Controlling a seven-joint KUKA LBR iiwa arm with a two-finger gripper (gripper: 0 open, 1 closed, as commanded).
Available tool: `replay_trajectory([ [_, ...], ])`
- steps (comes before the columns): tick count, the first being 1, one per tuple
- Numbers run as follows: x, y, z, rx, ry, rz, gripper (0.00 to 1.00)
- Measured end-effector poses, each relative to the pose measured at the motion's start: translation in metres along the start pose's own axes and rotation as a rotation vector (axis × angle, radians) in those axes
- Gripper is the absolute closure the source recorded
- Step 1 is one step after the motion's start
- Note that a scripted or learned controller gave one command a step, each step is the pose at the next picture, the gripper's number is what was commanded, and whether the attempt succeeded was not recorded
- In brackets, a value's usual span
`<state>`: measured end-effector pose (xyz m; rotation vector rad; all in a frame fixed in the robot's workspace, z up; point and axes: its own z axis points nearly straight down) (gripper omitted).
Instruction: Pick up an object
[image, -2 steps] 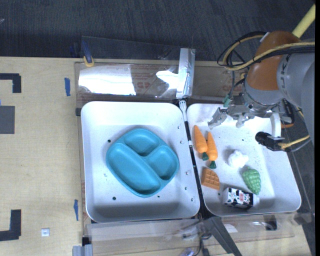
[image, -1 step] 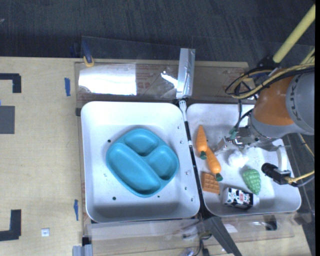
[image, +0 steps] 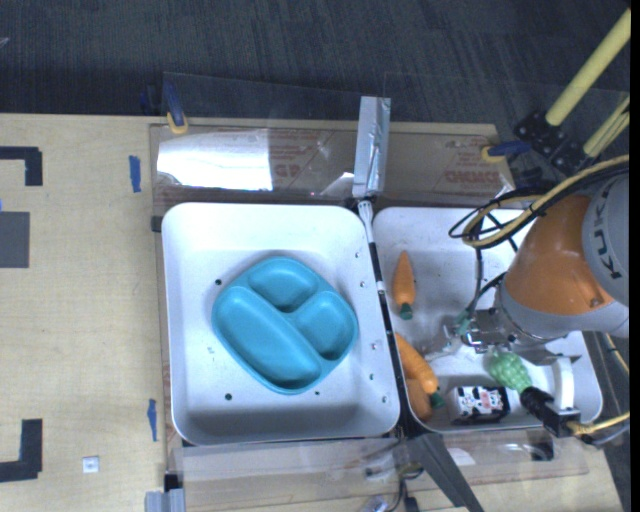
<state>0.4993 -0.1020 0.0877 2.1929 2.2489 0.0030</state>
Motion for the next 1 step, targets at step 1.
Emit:
replay_trajectory([
  [1, -0.0158, 0.0459, 0.0006, -0.005, -0.002, 0.106, 0.00],
])
